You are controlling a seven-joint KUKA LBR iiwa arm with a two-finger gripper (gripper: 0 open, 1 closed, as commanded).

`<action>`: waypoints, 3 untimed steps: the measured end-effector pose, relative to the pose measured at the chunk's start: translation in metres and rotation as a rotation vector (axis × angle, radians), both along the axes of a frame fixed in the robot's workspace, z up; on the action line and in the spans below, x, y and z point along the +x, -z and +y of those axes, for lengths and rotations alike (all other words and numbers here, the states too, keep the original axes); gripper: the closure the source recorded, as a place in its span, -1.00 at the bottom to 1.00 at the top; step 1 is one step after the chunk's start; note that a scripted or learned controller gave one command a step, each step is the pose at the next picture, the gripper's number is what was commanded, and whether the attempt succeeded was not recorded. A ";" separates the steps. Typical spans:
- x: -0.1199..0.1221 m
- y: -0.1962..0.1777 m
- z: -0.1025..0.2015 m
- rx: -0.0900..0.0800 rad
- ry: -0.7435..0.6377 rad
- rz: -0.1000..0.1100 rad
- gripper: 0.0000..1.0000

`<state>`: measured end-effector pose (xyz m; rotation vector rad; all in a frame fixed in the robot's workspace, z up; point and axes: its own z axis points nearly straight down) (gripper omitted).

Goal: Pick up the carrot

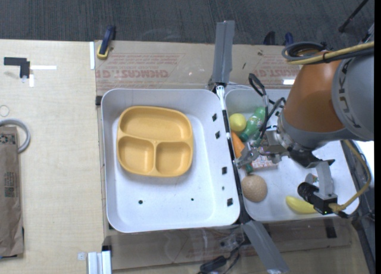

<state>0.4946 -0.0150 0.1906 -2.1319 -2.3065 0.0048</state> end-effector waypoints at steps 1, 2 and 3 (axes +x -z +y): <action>-0.018 0.000 0.039 0.001 -0.046 0.002 -1.00; -0.006 0.000 0.000 0.000 -0.070 0.000 -1.00; -0.016 -0.118 -0.046 0.000 -0.136 -0.002 -1.00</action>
